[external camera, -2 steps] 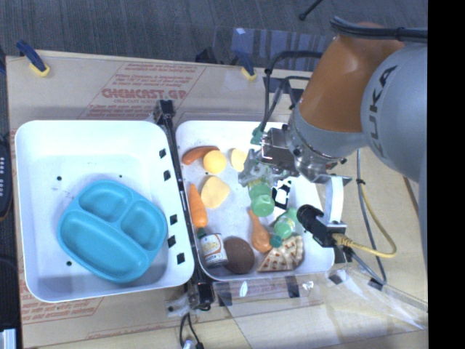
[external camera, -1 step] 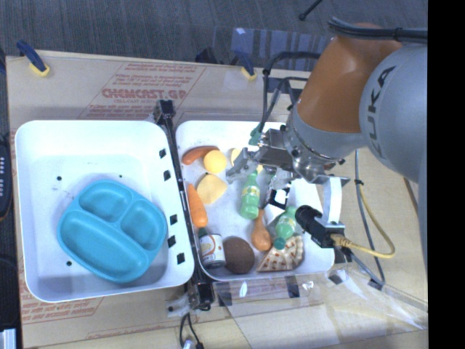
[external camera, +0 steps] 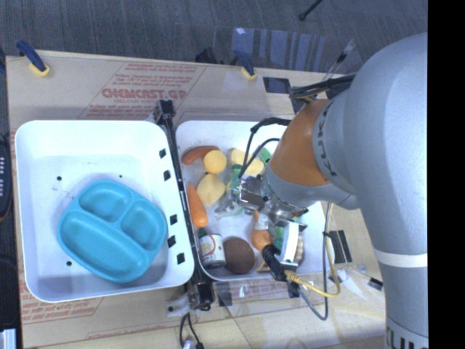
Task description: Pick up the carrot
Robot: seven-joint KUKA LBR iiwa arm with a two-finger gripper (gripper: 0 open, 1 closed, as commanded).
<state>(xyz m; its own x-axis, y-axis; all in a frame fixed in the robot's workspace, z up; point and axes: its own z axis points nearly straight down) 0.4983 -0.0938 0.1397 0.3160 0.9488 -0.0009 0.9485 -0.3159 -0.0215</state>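
the carrot [external camera: 197, 205] lies in the right bin [external camera: 218, 131], pressed close along its left wall, long axis running roughly toward the camera, with a yellow potato-like piece [external camera: 211, 188] just beside its upper half and a small can [external camera: 211, 249] near its lower tip. the gripper [external camera: 256, 201] hangs over the middle of the same bin, to the right of the carrot and apart from it, and the wrist hides so much that i cannot tell how the tool is set. nothing of the carrot is in its grasp, so the step in hand looks like the approach. to do it well, the arm should likely slide left until it is centred over the carrot's mid-length, turn the wrist so the closing line crosses the carrot's narrow width, and come down straight. the wall is the hard part: one side of the grip needs room between carrot and wall, so a slight nudge inward may help first. the blue tray [external camera: 112, 227] in the left bin [external camera: 43, 140] plays no part.
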